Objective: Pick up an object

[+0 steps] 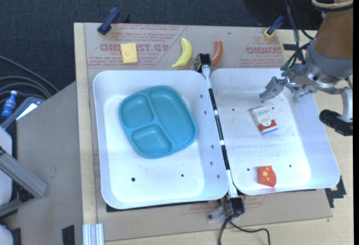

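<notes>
A small white carton (263,120) with red and blue print lies mid-way in the right bin (314,182), well clear of its walls, near the pincer (273,90), whose grip I cannot tell, above the bin's far side.

Both bins (112,143) are white with tiny black dots. The plate (157,120) with three parts is light blue. One small box (264,119) is white, red and blue. A little thing (266,176) is orange-red with a yellow spot. The banana (183,53) is yellow. The bench (90,126) is light brown with red letters.
</notes>
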`<state>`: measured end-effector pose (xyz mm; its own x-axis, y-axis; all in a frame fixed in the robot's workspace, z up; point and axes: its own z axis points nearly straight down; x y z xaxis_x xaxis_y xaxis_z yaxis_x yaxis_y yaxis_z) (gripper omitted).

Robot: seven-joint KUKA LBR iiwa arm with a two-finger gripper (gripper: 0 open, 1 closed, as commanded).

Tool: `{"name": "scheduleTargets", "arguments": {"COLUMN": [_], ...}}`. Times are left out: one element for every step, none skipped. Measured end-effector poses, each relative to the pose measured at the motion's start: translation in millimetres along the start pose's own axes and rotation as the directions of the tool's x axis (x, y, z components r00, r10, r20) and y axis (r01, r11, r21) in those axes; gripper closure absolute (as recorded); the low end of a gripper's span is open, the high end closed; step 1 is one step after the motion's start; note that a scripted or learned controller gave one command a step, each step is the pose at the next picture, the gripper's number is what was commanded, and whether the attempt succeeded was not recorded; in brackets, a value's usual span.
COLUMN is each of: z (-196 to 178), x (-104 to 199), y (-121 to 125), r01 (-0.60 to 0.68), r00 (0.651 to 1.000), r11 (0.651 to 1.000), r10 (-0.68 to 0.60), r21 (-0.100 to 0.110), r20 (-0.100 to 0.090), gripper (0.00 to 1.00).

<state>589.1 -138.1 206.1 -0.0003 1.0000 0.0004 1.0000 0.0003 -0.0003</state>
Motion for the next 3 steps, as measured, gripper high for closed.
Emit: {"name": "scheduleTargets", "arguments": {"z": [117.7,116.8,106.2], "x": [-56.8,5.7,6.3], "y": [-29.0,35.6,36.3], "r01": [-0.001,0.001,0.001], "r00": [1.000,1.000,1.000], "r11": [1.000,1.000,1.000], "r10": [0.001,-0.001,-0.001], "r21": [-0.004,-0.011,-0.013], "r20": [0.003,0.001,0.000], "gripper": [0.00,0.00,1.00]}}
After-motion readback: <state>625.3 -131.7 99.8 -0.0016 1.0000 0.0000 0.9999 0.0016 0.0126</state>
